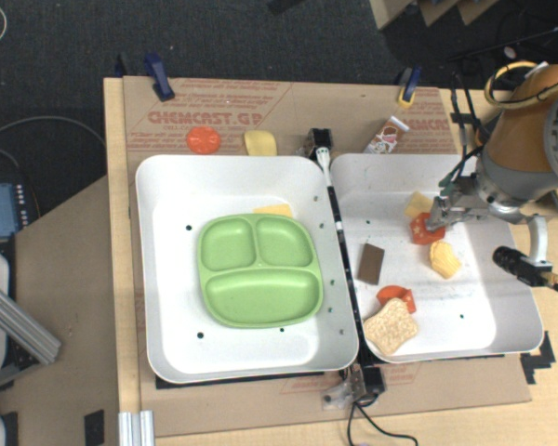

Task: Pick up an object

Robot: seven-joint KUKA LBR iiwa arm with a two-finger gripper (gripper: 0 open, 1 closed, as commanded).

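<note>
1. the gripper (434, 219) is low in the right bin (502, 337), touching a red piece (426, 231); i cannot tell how its fingers stand.
2. a yellow chunk (445, 259) lies just beside it.
3. a green divided plate (259, 269) sits in the left bin (167, 203).

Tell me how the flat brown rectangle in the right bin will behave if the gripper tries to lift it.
The brown rectangle looks thin and lies flat on the right bin floor, so fingers may struggle to get under its edges. It seems stiff and light, likely sliding when pushed. It won't roll.
</note>
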